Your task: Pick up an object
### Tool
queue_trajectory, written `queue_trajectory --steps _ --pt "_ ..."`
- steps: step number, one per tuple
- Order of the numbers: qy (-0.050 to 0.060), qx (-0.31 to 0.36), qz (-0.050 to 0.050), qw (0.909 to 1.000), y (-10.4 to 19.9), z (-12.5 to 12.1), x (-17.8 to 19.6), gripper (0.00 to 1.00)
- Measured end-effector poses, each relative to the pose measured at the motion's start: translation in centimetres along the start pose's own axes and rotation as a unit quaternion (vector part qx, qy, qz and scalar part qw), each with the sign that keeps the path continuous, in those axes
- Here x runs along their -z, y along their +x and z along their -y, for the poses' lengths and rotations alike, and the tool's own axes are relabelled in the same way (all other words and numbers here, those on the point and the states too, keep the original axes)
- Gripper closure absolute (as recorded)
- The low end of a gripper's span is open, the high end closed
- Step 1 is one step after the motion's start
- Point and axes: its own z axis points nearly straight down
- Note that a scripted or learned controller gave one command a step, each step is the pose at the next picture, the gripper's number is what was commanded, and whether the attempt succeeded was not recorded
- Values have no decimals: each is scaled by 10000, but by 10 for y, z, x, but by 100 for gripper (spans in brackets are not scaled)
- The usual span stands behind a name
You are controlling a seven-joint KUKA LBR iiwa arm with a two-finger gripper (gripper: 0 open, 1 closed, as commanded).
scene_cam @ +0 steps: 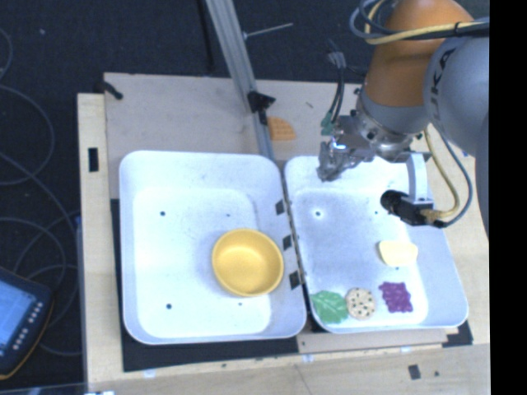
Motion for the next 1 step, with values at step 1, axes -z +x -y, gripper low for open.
queue_trajectory --steps 1 --pt "8 -2 0 10000 37 -17 -15 100"
